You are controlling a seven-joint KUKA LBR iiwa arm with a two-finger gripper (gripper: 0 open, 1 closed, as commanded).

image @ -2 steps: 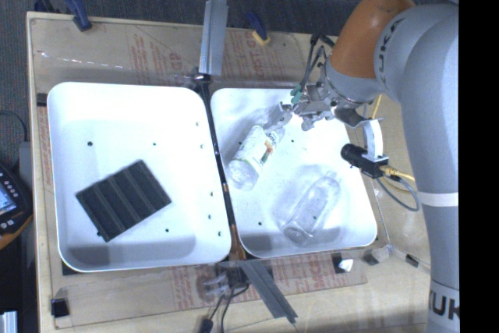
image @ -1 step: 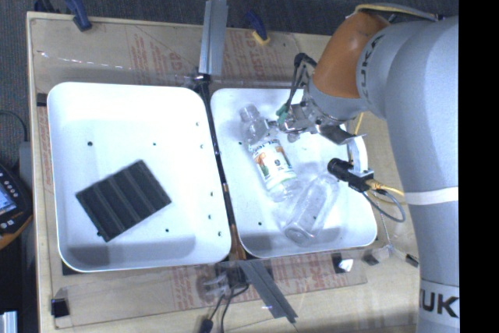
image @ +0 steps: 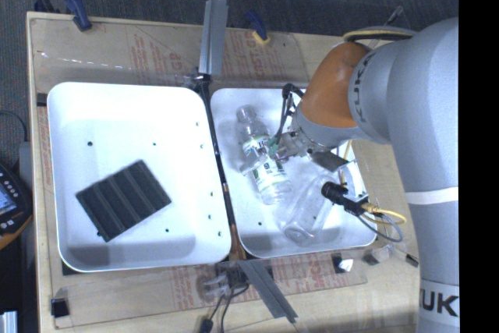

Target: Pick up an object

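The clear plastic bottle (image: 261, 156) lies on its side in the right bin (image: 234, 191), near the middle, neck toward 11 o'clock. It looks light, thin-walled and slippery, so I judge a hold across the labelled body is safest. A second clear container (image: 306, 210) lies at 4 o'clock from it. The end effector (image: 279, 146) is just above the bottle; its opening I cannot tell. The left bin (image: 62, 168) holds a dark ribbed panel (image: 123, 199).
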